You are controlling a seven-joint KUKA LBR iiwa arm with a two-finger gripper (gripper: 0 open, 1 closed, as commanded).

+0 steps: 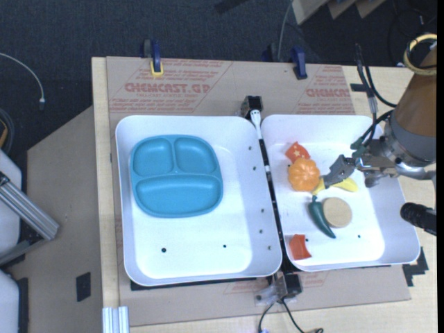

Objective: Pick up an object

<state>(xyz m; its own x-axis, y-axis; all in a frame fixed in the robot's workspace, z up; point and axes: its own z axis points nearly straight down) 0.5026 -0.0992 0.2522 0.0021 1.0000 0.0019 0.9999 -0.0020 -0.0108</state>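
The arm comes in from the right edge of the frame, and its gripper hangs low over the right bin, just right of the middle of the frame. Whether the gripper is apart or closed cannot be told from this angle, and nothing can be seen clamped in it. Its dark tip sits just above a yellow piece, touching or nearly touching it, with an orange fruit just to the left. A red piece lies against the upper edge of the orange fruit. Below the gripper, toward the lower middle of the bin, a tan disc rests with a green pepper lying tilted along its left side and touching it. Another small red block sits near the bin's lower left corner, apart from the rest. The left bin fills the centre-left of the frame and holds a blue tray with three compartments in its upper left part. Both bins stand side by side on a brown board, held by two blue clamps along the upper edge.
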